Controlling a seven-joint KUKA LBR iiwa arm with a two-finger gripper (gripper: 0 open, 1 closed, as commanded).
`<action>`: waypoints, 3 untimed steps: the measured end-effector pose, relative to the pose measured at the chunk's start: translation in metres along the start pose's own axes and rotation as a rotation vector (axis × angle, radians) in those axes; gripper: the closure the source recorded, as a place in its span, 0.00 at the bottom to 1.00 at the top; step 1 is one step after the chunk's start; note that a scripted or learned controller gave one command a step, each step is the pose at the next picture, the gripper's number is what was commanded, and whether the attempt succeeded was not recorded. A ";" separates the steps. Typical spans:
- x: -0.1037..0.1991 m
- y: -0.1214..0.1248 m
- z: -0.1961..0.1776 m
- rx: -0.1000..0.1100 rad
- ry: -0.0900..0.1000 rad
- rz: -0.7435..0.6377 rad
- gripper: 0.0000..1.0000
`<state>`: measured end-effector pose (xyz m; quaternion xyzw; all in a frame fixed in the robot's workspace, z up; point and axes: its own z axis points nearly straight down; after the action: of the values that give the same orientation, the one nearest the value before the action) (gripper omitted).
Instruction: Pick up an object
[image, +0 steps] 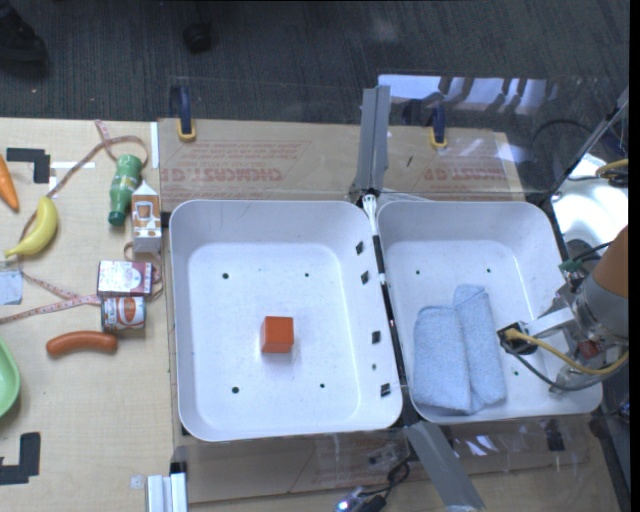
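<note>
— Where is the orange cube (278, 334)?
— Mid-floor of the left bin (230, 250). A folded cloth (458, 357) lies by the right bin's (450, 245) front edge.
— The pincer (585, 340)?
— Over that bin's right edge; apart or together, I cannot tell.

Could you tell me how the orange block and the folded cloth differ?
The orange block is small and cube-shaped; the folded cloth is larger and soft-looking. The block is orange, the cloth pale blue-grey. The block sits mid-floor in the view's left bin, the cloth near the front of the right bin. Both lie in white bins.
</note>
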<state>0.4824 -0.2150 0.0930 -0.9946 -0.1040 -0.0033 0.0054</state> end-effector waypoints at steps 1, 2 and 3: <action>-0.005 0.005 -0.097 -0.009 -0.010 0.004 0.00; 0.000 0.001 -0.001 -0.001 0.001 0.001 0.00; -0.006 0.005 -0.089 -0.009 -0.011 0.004 0.00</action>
<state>0.4775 -0.2219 0.1819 -0.9948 -0.1021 0.0017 0.0006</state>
